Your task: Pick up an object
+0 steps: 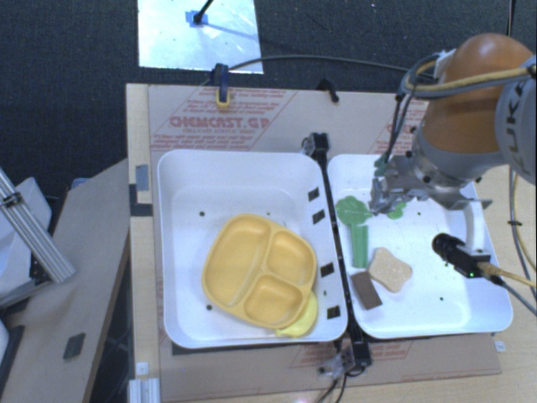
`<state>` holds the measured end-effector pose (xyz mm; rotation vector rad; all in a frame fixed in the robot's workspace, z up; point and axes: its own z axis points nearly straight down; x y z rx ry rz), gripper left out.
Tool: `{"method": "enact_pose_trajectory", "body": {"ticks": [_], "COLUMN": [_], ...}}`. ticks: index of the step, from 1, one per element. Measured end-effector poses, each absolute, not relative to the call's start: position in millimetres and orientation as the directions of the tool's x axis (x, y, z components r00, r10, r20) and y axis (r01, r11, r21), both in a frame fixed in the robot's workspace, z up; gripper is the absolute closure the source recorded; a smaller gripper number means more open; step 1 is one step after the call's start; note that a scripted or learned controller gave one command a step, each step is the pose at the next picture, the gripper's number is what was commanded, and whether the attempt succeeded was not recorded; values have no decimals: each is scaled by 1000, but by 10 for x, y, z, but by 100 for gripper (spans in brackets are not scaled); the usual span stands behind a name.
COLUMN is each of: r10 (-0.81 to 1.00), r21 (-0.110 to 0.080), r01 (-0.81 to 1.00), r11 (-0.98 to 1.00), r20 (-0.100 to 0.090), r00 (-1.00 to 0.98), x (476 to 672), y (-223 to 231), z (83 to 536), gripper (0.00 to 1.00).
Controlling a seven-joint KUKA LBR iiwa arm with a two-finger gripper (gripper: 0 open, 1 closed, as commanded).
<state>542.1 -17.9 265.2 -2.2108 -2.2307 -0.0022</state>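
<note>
In the right bin (495, 309), the gripper (388, 198) hangs low over the upper left part, just beside a green toy (356, 225) — a leafy head with a long stalk lying toward the near side. By the look of it the task is at the reach-and-grasp stage: nothing is lifted, and every candidate object lies on the bin floor. The picking itself is left to do.

Whether the jaws are open or closed I cannot tell; the wrist hardware and cables crowd that spot (a small green patch shows right at the tip, but I cannot say if it is pinched or merely touched). So no hold can be claimed.

Other things within reach in the same bin: a tan bread-slice toy (390, 269) near the middle, and a small brown block (366, 290) just beside it, close to the divider. The left bin (180, 183) on the desk holds a yellow divided plate (260, 270) with a yellow banana-like piece (302, 320) tucked at its near edge — well apart from the arm.
</note>
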Motion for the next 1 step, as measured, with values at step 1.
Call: {"method": "enact_pose_trajectory", "body": {"ticks": [1], "r10": [1000], "r21": [0], "r01": [1000], "r11": [10], "r20": [2], "r00": [-10], "x": [5369], "y": [333], "z": [2439], "gripper": [100]}}
